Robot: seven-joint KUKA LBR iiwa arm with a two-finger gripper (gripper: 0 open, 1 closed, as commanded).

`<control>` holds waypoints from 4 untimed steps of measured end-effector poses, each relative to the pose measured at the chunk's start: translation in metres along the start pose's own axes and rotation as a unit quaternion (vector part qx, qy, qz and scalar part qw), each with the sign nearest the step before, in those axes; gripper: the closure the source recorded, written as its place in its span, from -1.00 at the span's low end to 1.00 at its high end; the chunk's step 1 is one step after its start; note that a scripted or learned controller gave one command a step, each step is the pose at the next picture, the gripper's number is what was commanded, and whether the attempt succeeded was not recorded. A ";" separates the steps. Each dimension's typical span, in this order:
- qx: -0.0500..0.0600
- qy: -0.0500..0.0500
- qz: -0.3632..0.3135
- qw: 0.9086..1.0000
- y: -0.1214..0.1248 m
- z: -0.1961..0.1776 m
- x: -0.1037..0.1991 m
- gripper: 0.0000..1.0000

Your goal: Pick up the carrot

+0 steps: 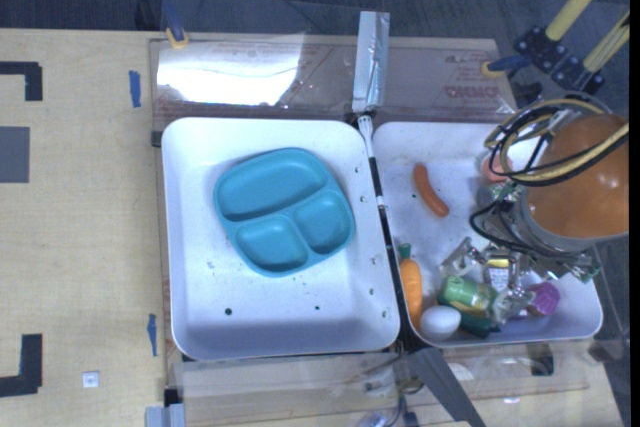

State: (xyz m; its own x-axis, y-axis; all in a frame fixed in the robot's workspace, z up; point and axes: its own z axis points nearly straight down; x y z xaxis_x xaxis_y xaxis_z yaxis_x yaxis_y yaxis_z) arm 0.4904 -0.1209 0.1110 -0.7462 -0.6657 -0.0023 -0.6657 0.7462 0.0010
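- Bench of pale wood seen from above at a slant, bearing two shallow white bins side by side.
- Left bin holds a blue divided plate with three compartments, lying flat near the bin's middle.
- Right bin holds several small items, most gathered along its near edge.
- Carrot, orange with a green tip at its far end, lies in the right bin's near left corner, lengthwise against the wall shared with the left bin.
- White egg sits just beside the carrot's near end, touching or almost touching it.
- Green can lies on its side to the right of the egg and carrot.
- Purple item rests near the bin's near right corner; its kind cannot be told.
- Orange sausage lies apart from the others, toward the bin's far left part.
- Robot arm with an orange band reaches in from the right, black and yellow cables looped over it.
- Gripper hangs low over the right bin, above the green can, to the right of the carrot and not touching it.
- Whether the gripper is spread or pressed together cannot be told; metal parts and clutter hide the tips.
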 end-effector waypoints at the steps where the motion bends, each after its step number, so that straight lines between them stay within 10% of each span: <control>1: 0.002 -0.002 -0.159 0.987 0.059 -0.074 -0.069 -1.00; 2: -0.001 0.000 -0.334 0.943 0.064 -0.073 -0.043 -1.00; 3: 0.000 -0.001 -0.545 0.838 0.074 -0.073 -0.052 -1.00; 4: 0.000 -0.001 -0.545 0.839 0.074 -0.073 -0.052 -1.00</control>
State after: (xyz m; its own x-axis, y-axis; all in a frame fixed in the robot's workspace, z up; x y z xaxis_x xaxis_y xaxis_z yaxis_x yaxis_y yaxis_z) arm 0.4800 -0.0316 0.1842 0.3053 -0.9523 -0.0035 -0.9523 -0.3053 -0.0017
